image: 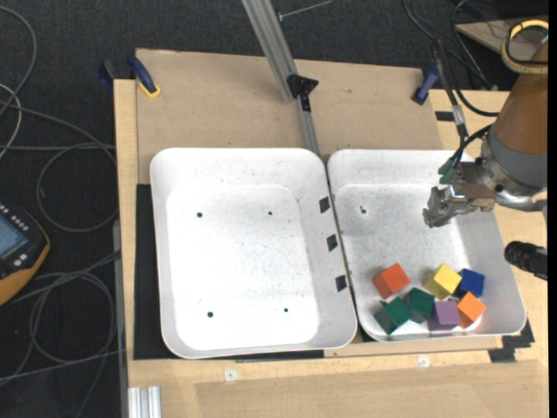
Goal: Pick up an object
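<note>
Several small blocks lie bunched in the near right corner of the right bin (383, 181): an orange-red block (392, 279), a yellow block (445, 279), a blue block (471, 281), an orange block (471, 307), a purple block (446, 313) and two green blocks (409, 308). My gripper (438, 213) hangs over the right bin's middle, above and behind the blocks, apart from them. Nothing shows between its fingers.
The left bin (174, 172) sits beside the right one, with black clips (331, 242) on the shared rim. A metal pole (278, 50) slants up from the bench's back. Blue clamps (144, 77) hold the board's far corners. Cables lie on the floor at left.
</note>
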{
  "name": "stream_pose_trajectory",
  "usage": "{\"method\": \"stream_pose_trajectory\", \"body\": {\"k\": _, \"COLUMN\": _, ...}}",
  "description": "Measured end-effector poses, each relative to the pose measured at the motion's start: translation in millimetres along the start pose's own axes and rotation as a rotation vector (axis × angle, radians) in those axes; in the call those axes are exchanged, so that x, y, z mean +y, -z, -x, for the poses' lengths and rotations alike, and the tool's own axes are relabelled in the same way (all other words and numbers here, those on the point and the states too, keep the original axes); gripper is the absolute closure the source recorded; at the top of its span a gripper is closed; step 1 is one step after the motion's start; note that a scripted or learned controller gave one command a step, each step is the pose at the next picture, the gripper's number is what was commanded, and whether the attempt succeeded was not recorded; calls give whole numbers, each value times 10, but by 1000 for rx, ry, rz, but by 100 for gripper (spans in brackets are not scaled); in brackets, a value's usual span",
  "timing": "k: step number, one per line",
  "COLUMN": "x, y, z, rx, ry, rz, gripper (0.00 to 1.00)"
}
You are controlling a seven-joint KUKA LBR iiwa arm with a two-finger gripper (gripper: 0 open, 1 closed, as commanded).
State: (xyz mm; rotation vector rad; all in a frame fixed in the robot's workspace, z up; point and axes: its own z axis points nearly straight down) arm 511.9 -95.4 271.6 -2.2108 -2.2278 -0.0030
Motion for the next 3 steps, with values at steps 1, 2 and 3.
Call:
{"method": "stream_pose_trajectory", "body": {"k": 1, "x": 17, "y": -173, "z": -580, "rx": 0, "ry": 0, "rz": -2, "gripper": 100}}
{"method": "stream_pose_trajectory", "body": {"k": 2, "x": 105, "y": -161, "z": -1123, "rx": -1, "ry": 0, "rz": 2, "gripper": 100}}
{"method": "stream_pose_trajectory", "body": {"k": 3, "x": 70, "y": -351, "z": -1682, "rx": -1, "ry": -1, "rz": -5, "gripper": 100}}
